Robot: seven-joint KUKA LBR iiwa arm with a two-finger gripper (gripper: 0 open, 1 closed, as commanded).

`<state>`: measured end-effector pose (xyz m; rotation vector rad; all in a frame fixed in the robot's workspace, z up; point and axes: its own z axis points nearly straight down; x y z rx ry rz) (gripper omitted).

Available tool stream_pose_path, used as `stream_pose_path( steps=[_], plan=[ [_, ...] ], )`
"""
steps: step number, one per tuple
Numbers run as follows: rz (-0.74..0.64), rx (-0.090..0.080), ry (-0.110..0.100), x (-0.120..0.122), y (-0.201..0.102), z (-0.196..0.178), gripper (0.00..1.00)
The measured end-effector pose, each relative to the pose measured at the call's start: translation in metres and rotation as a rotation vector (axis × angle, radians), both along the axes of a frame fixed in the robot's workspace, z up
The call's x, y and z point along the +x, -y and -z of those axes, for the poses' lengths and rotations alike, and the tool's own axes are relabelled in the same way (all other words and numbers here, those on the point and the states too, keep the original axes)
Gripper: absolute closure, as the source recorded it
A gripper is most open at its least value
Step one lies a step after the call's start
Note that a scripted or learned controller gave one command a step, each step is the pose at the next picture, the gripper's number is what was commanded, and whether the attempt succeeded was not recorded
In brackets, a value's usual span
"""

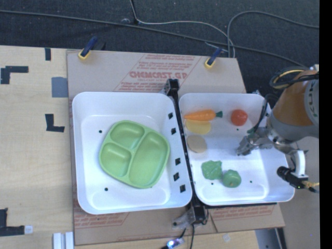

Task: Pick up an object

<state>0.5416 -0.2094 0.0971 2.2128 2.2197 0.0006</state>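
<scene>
End effector (244, 150) low over bare floor of right bin (259, 188), finger spread too blurred to tell, nothing visibly gripped. Nearest: tomato (238, 117) above, green items (221, 174) below-left.

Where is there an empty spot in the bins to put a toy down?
Left bin: bare strips around the green plate, widest along its near edge. Right bin: bare floor between the tomato and the green pieces, beside the gripper. Crowded near the carrot and divider.
</scene>
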Motion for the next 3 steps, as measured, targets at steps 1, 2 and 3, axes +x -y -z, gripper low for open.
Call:
stream_pose_path(
  steps=[1,2,3],
  plan=[
    [0.001,0.005,-0.003,0.0,-0.011,-0.056,1.0],
    [0.001,0.005,-0.002,-0.001,-0.019,-0.102,1.0],
    [0.001,0.003,0.0,-0.002,-0.02,-0.166,1.0]
  ],
)
